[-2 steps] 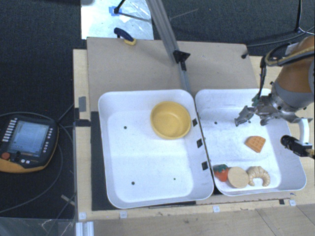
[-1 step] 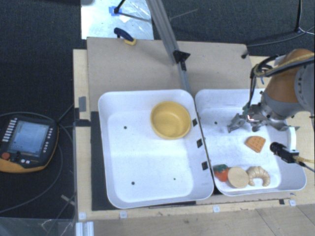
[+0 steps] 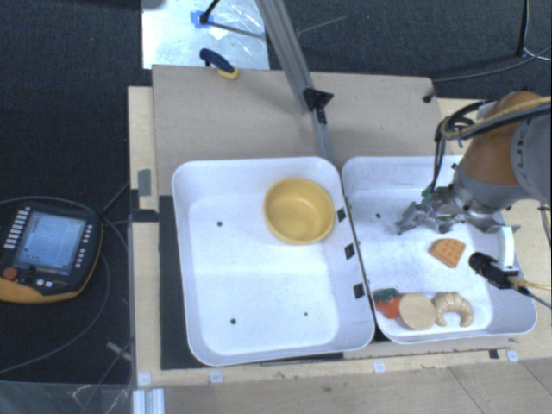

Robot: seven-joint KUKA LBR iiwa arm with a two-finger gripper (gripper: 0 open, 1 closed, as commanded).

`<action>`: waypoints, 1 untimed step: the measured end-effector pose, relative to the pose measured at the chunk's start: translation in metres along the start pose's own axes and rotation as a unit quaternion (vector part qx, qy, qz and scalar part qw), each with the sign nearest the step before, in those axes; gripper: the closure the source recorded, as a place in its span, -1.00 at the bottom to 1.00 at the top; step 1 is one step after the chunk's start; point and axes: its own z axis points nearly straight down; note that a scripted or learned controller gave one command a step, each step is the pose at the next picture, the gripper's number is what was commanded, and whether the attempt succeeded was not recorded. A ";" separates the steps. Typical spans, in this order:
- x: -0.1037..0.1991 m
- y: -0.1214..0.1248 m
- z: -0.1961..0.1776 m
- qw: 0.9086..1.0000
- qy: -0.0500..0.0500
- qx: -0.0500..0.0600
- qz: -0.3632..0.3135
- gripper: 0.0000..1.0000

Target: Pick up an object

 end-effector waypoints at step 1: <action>0.000 0.001 -0.011 1.000 0.000 -0.001 0.000 1.00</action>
